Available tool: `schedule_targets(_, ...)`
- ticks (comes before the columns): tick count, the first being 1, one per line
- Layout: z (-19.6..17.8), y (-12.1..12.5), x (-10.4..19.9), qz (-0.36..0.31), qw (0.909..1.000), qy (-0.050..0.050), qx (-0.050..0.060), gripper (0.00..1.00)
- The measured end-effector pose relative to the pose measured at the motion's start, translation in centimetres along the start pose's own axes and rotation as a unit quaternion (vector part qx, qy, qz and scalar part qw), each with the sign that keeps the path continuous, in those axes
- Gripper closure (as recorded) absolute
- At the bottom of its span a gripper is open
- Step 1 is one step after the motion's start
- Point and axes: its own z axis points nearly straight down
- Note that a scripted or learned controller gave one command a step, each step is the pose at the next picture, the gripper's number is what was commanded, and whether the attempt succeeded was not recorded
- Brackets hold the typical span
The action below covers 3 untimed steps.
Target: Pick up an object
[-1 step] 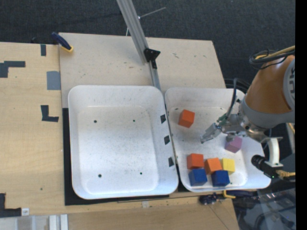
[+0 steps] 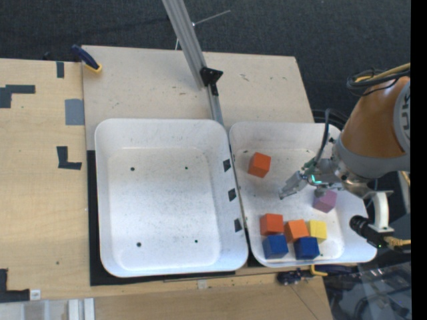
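Two bins side by side on the tabletop (image 2: 160, 85), blocks all in the right one.

The left bin (image 2: 110, 145) sits touching the right bin (image 2: 280, 133) along their shared rims. In the right bin, one block (image 2: 259, 165) lies alone toward the far left part; another (image 2: 325, 201) lies to the right, beside the gripper (image 2: 293, 187). Along the near edge sits a cluster of five blocks (image 2: 291, 237), three behind and two in front, close together.

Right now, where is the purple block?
The purple block sits in the right bin, near its right wall, just beside the gripper and above the yellow block.
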Motion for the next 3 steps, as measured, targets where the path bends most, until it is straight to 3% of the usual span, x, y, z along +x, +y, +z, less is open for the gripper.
schedule_targets(2,10.4,0.1,0.9,0.0,1.0,-0.001,0.001,0.0)
schedule_targets(3,9.3,0.0,0.9,0.0,1.0,0.001,0.001,1.0)
